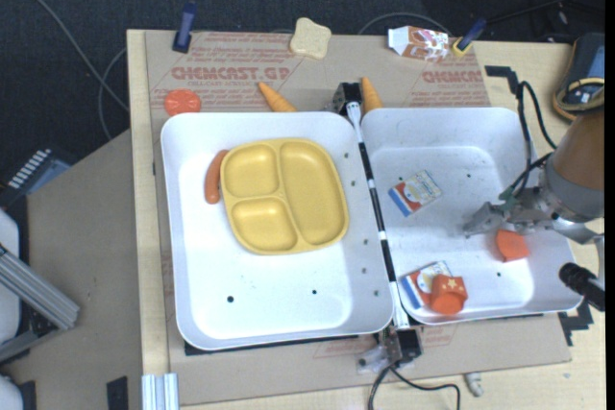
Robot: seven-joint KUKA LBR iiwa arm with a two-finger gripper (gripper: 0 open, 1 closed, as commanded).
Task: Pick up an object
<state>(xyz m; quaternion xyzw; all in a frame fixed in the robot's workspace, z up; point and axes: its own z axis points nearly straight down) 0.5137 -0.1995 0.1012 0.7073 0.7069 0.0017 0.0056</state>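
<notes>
On the counter (pixel 96 206), the left bin (pixel 279 302) holds a yellow divided plate (pixel 284 195) with three compartments, lying toward the bin's far side. A red sausage (pixel 212 178) lies in the bin just beside the plate's left edge. Behind this bin, on the cardboard sheet (pixel 231 72), sit an orange disc (pixel 181 101), a carrot piece (pixel 276 98) and a slice of bread (pixel 310 36).

The right bin (pixel 432 134) holds a small red, white and blue carton (pixel 414 191) near its middle. At its near left corner a second carton (pixel 419 282) lies touching a rounded orange toy (pixel 447 296). Further right an orange block (pixel 512 245) rests on the bin floor, just beside the gripper (pixel 492 218), which is low inside the bin; the block lies apart from the tips rather than between them. Whether the fingers are spread or pressed together cannot be told. The arm (pixel 581 168) enters over the bin's right rim.
</notes>
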